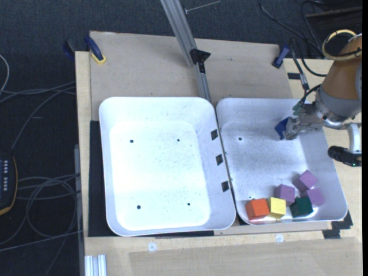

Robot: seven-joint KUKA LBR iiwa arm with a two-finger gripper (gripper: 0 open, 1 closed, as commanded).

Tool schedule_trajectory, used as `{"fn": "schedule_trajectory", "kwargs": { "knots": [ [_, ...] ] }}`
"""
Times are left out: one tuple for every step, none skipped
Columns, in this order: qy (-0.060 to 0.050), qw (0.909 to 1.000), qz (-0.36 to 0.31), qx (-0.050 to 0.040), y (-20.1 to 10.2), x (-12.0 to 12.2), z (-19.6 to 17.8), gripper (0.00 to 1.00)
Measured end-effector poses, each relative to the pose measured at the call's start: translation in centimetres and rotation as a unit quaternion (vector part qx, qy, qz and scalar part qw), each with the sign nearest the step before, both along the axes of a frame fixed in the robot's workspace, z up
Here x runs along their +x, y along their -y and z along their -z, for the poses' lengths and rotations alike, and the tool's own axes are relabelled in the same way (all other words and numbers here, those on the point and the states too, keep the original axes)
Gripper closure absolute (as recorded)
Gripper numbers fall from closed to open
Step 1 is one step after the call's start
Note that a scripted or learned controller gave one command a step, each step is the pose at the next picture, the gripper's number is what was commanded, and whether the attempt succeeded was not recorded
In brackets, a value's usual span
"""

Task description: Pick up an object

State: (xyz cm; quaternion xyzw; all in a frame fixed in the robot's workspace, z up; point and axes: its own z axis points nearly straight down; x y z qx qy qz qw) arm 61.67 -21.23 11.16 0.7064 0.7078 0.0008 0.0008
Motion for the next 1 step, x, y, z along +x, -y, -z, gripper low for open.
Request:
{"fn": "schedule_trajectory", "kwargs": {
  "knots": [
    [0.002, 1.0, 0.001, -0.0009, 0.05, -0.18, -4.48, 1.0]
  ]
}}
